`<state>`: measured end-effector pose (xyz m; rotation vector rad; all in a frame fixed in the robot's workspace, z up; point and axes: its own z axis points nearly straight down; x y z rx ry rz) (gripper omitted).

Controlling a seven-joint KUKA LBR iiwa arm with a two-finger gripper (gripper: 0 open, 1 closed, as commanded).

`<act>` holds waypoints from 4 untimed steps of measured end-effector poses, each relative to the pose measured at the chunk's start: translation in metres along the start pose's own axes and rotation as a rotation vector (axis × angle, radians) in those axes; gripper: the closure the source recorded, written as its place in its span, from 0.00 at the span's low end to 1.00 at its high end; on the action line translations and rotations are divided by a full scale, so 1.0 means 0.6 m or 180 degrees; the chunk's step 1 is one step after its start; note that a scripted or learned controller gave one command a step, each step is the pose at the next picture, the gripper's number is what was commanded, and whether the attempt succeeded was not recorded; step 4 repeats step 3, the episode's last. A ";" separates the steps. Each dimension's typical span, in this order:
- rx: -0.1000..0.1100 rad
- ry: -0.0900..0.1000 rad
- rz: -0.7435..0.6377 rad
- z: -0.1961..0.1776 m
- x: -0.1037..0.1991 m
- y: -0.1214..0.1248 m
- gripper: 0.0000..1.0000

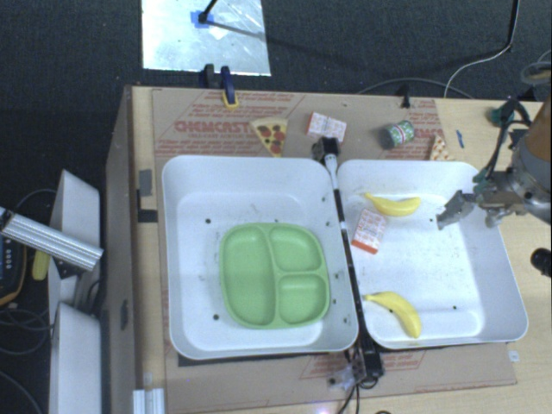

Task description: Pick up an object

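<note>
Two bananas are what we log as candidates in the right bin point(496, 266), with a small red-and-white packet point(369, 231) lying between them near the divider. We place the upper banana point(392, 203) near the bin's far wall, its long axis running roughly left to right across the view, ends curling slightly upward. We place the lower banana point(397, 309) near the bin's front wall, its long axis slanting from upper left down to lower right. The gripper point(461, 207) enters from the right edge and sits over the far right part of the same bin; we see one grey finger point(453, 210) pointing down and to the left, but we cannot tell whether the fingers are spread or closed, and nothing shows between them. The relation we weigh most: the upper banana lies to the gripper's left, at nearly the same height in the view and apart from it, so we judge it the nearer target; the lower banana is well apart toward the front. We judge that a grasp across the upper banana's short width would suit. Left bin point(185, 188): one green divided plate point(276, 274). Counter point(224, 128) behind the bins: a pizza-slice toy point(271, 134), a small card point(327, 126), a small can point(399, 134).
</note>
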<state>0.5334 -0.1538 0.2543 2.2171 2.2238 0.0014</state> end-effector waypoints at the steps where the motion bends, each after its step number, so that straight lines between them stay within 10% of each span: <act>1: 0.0013 0.0004 -0.0001 0.247 0.044 0.086 0.00; 2: -0.0016 0.0003 0.0000 0.279 0.107 0.195 0.00; 3: -0.0014 0.0001 -0.0004 0.263 0.106 0.194 1.00; 4: -0.0014 0.0001 -0.0004 0.263 0.106 0.194 1.00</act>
